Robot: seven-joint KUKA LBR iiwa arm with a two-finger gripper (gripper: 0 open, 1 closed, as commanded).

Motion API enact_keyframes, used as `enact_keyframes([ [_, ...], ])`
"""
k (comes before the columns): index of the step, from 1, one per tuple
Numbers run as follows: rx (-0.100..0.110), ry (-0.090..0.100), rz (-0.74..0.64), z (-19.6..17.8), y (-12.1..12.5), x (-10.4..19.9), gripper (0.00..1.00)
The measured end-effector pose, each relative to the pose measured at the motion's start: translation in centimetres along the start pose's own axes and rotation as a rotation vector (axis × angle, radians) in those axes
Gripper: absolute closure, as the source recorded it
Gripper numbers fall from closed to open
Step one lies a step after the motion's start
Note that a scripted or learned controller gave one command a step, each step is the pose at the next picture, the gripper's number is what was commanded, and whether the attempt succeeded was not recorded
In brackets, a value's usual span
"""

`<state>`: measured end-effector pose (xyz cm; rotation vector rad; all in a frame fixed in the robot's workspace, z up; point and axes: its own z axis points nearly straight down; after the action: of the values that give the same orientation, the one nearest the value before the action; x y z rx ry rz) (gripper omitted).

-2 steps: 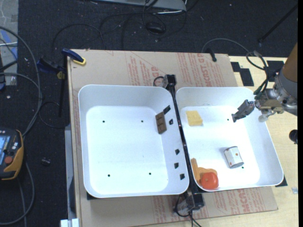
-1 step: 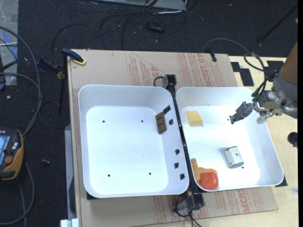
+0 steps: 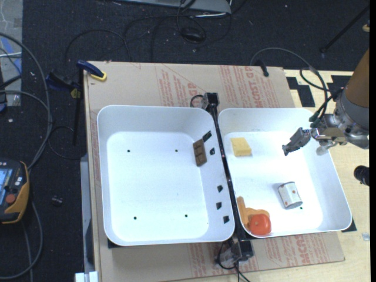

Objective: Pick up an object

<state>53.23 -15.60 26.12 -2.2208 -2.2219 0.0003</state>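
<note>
**A:** Where is the arm, and what is the gripper doing?

**B:** The grey arm (image 3: 357, 107) comes in from the right edge of the bench and reaches over the right bin (image 3: 329, 157). Its gripper (image 3: 292, 144) hangs above that bin's upper right part, dark fingers pointing left. Nothing sits between the fingers; whether they are spread or closed cannot be told at this size.

**A:** And the things to pick?

**B:** Three lie in the right bin. A yellow block (image 3: 241, 147) rests near the bin's top left corner, to the gripper's left and apart from it. A small silver can (image 3: 289, 194) lies on its side near the middle, below the gripper, toward the bin's front edge. An orange and red toy (image 3: 256, 218) sits in the bottom left corner, farthest from the gripper.

**A:** The left bin?

**B:** In the left bin (image 3: 117, 157), a small brown piece (image 3: 200, 152) leans against its right wall, near the top corner.
</note>
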Motion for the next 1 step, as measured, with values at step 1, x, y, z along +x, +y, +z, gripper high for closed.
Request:
enact_keyframes([
  [1,0.0,0.0,0.0,0.12,0.19,-0.84,0.0],
])
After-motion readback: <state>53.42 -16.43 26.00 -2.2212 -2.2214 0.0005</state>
